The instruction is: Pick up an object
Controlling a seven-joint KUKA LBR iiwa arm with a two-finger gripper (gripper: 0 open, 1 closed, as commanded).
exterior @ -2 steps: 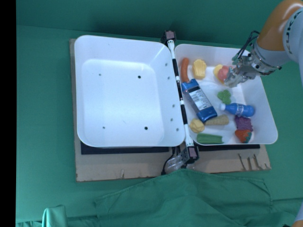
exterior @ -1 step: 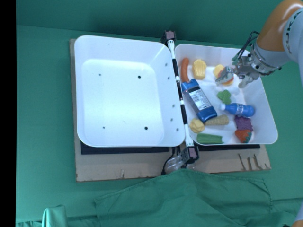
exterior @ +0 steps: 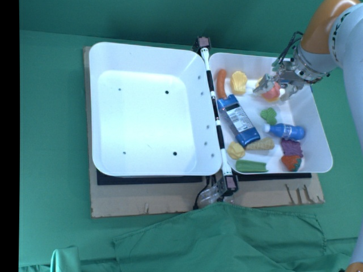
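Observation:
The right bin (exterior: 317,130) holds several toy foods. My gripper (exterior: 274,89) hangs over its far right part, open, its fingers standing either side of a red-orange toy (exterior: 271,92) that lies low between them. I cannot tell whether the fingers touch it. Close by are a yellow toy (exterior: 239,82), an orange sausage shape (exterior: 221,83) and a green broccoli piece (exterior: 268,115).
Also in the right bin are a blue packet (exterior: 239,120), a blue bottle (exterior: 286,131), a purple toy (exterior: 291,147), a strawberry (exterior: 291,162), a green cucumber (exterior: 250,166), a corn cob (exterior: 260,144) and a lemon (exterior: 236,150). The left bin (exterior: 147,115) adjoins it.

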